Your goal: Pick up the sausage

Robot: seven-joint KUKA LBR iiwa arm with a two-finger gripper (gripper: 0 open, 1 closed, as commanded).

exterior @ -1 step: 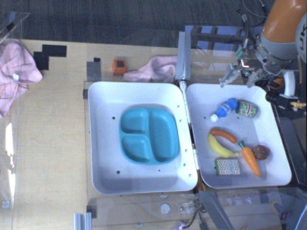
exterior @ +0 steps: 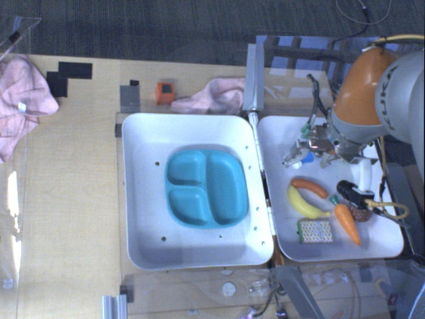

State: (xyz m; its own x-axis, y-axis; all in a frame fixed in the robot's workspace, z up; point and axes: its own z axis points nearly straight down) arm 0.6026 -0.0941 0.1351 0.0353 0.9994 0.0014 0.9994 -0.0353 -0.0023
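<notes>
While the sausage [exterior: 309,187] lay slanting upper-left to lower-right beside the banana [exterior: 305,205], the jaws' state stayed unreadable.

The pale wooden bench [exterior: 66,191] is occupied by two white bins set side by side: the left bin [exterior: 143,178] and the right bin [exterior: 275,178]. Pink cloths [exterior: 23,98] [exterior: 209,97] and a small orange block [exterior: 165,92] are seen along its far side.
</notes>
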